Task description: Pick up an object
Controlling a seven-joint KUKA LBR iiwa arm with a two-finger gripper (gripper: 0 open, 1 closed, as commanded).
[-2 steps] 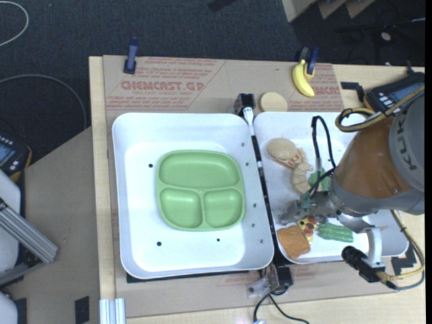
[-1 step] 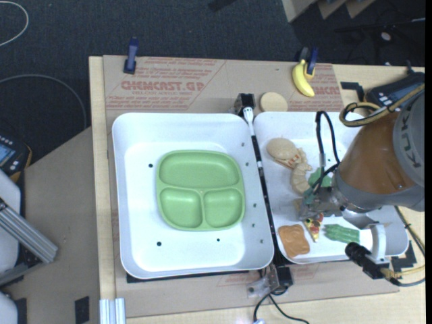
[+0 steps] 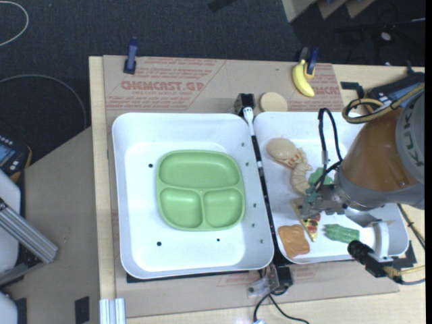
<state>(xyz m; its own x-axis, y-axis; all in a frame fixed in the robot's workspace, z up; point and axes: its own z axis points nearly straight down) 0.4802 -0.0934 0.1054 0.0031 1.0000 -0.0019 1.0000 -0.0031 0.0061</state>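
Occlusions and crops, right bin

Arm (image 3: 388,160) cut off by right frame edge, covers much of right bin (image 3: 287,123). Hand (image 3: 312,204) too small and cluttered to read; small items (image 3: 309,223) beneath it partly hidden, identity unclear.

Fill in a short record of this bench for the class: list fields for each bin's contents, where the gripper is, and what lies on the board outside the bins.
left bin: shallow white bin holding a green three-compartment plastic plate
right bin: shallow white bin with a beige bread-like toy, a brown toast-like piece, a green leafy toy and other small items
gripper: two-finger gripper low over the right bin's middle
outside bins: yellow toy banana and a tan round disc on the board behind the right bin
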